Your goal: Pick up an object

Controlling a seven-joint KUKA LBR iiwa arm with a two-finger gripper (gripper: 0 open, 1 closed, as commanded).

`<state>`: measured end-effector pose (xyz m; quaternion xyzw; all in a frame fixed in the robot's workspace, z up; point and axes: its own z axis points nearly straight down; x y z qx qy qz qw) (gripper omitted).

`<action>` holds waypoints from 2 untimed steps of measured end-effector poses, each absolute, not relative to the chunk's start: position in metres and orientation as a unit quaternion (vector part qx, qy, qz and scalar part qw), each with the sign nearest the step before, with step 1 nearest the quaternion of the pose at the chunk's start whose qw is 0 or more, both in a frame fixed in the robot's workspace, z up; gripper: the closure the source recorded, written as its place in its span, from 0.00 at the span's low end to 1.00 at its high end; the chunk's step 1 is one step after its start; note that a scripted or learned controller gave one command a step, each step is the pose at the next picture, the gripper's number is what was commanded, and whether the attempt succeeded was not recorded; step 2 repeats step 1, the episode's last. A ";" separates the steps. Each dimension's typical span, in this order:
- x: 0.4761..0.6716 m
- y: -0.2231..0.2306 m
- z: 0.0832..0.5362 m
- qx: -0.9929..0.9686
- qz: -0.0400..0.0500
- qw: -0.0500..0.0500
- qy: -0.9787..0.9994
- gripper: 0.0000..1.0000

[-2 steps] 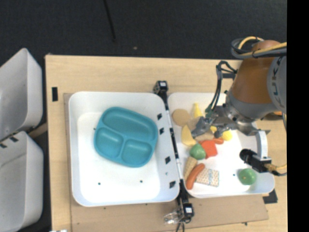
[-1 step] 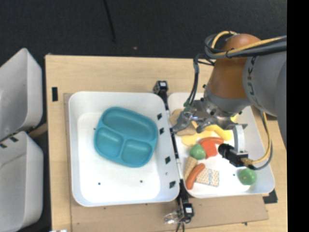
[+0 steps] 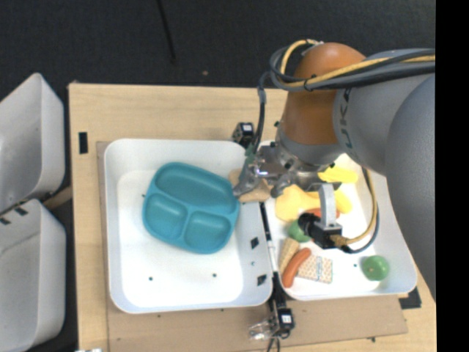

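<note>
Camera view looks down on a wooden worktop (image 3: 88, 196) bearing two white bins. Left bin (image 3: 124, 270) holds a blue divided plate (image 3: 190, 207), lying tilted toward the bin's right wall. Right bin (image 3: 396, 270) holds a yellow toy (image 3: 293, 200), a green ball (image 3: 375, 268), a red sausage (image 3: 291, 268) touching a patterned card (image 3: 316, 268), and a small green piece (image 3: 297, 232). The arm (image 3: 396, 123), orange at the wrist, hangs over the right bin's upper part. Its hand (image 3: 256, 176) sits low over the divider between the bins, near the plate's right edge; whether it is released or clenched, I cannot tell, since the wrist hides it.
</note>
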<state>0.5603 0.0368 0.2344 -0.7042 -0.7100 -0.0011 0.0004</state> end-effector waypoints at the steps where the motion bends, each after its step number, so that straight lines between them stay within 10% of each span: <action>1: 0.552 0.031 0.232 -0.707 0.001 0.000 -0.707 1.00; 2: 0.552 0.031 0.232 -0.707 0.001 0.000 -0.707 1.00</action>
